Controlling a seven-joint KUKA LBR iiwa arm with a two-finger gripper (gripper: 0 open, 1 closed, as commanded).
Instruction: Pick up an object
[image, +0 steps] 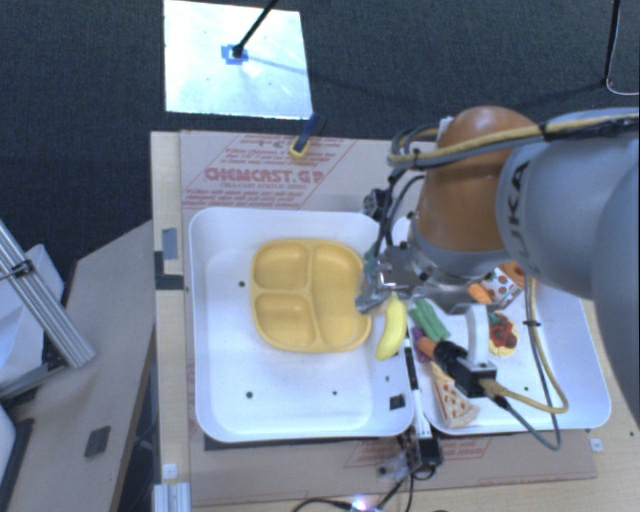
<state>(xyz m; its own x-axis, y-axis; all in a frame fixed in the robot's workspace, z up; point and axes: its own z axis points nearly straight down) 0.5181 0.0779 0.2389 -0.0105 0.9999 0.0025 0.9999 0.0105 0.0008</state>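
My gripper (372, 295) hangs mid-frame over the banana (391, 328) by the yellow tray (300, 295), finger gap impossible to tell; the banana looks light, stiff, slippery, best pinched across its middle.

A divided plate (305, 295) lies in the left bin (225, 400); a banana (391, 330) lies just right of it.

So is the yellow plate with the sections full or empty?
Empty. The yellow divided plate lies flat in the left bin, and all three of its compartments show only bare yellow. The banana lies beside it.
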